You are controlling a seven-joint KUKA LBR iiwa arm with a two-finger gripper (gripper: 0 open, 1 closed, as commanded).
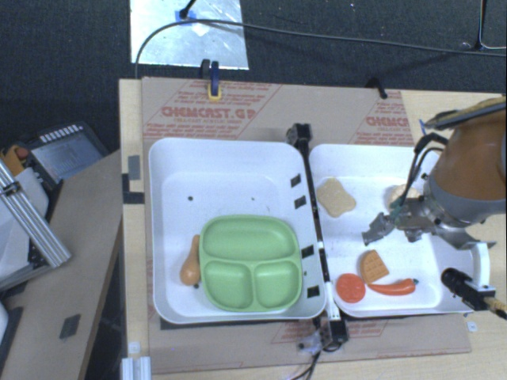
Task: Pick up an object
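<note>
The gripper point(379, 232) hangs over the right bin point(356, 158), at 3 o'clock in the camera view. Whether the fingers are open or closed cannot be told.

4 candidate objects lie in this bin:
1. A cracker point(374, 266) at 6 o'clock of the gripper, nearest. Judged light, stiff and thin; grip across its short edges.
2. A tomato point(351, 288), round and likely slippery.
3. A chilli point(391, 287), slender; grip at mid-length.
4. A bread slice point(336, 197) at 10 o'clock, flat.

The left bin point(214, 161) holds a green tray point(249, 261) and a drumstick point(191, 264).
</note>
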